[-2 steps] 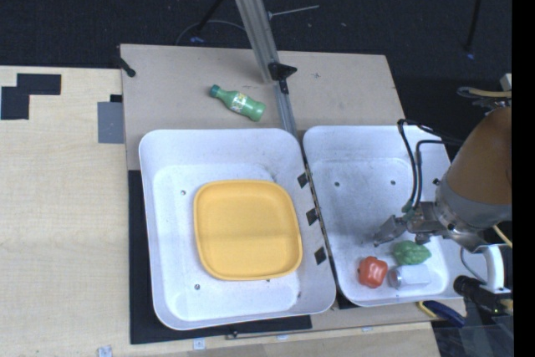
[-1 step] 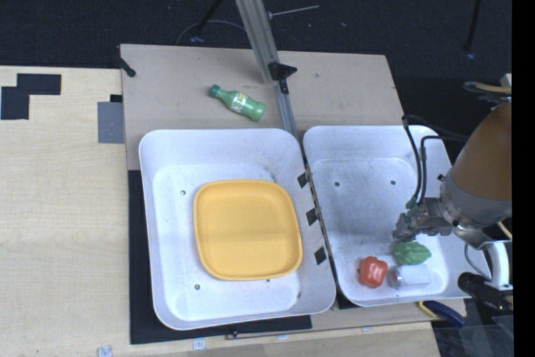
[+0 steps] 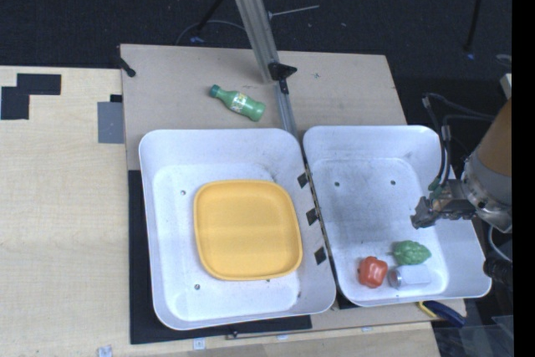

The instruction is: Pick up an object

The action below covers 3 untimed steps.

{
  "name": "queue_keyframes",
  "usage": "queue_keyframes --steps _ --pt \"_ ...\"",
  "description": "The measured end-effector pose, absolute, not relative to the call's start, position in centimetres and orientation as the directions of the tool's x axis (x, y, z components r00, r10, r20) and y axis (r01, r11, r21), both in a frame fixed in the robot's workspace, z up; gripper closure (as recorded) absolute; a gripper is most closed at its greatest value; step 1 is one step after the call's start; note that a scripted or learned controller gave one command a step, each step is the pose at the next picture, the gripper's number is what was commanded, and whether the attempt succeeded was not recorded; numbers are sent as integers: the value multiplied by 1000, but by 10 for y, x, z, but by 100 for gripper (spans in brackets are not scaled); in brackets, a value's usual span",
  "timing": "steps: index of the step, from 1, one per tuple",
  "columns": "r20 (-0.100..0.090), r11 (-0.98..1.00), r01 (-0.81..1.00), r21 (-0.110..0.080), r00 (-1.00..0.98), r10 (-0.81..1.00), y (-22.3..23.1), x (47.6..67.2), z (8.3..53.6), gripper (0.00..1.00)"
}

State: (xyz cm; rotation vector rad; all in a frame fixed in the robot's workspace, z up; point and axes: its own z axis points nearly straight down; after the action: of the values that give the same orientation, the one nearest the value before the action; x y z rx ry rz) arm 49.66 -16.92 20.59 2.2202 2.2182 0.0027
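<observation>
At the right edge of the frame the grey arm is cut off, so that little beyond its wrist and an orange patch is seen. Its hand (image 3: 425,213) is a small dark shape over the right side of the right bin (image 3: 368,148), too small and shadowed for its opening to be told, and nothing can be made out between its parts. Just below it, in the lower right of that bin, a leafy green object (image 3: 410,252) is seen, with a red pepper-like object (image 3: 373,271) to its left and a pale grey piece (image 3: 410,277) between and below them, its form hard to make out against the white. The left bin (image 3: 159,171) is largely covered by a yellow square plate (image 3: 247,228). On the tabletop (image 3: 343,92) above the left bin a small green bottle (image 3: 237,102) lies on its side; a pale label is borne on it, but no writing can be read. A metal rail (image 3: 257,19) is seen slanting from the top centre down toward the gap between the bins.
</observation>
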Motion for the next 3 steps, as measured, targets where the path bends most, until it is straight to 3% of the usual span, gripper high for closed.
queue_keyframes --steps 1,2,3 --pt "-1 -1 1000 4 1 1000 -175 501 266 100" --pt "0 -1 1000 1 1 1000 -176 501 286 100" --pt "0 2 1000 0 -2 1000 -129 507 283 100"
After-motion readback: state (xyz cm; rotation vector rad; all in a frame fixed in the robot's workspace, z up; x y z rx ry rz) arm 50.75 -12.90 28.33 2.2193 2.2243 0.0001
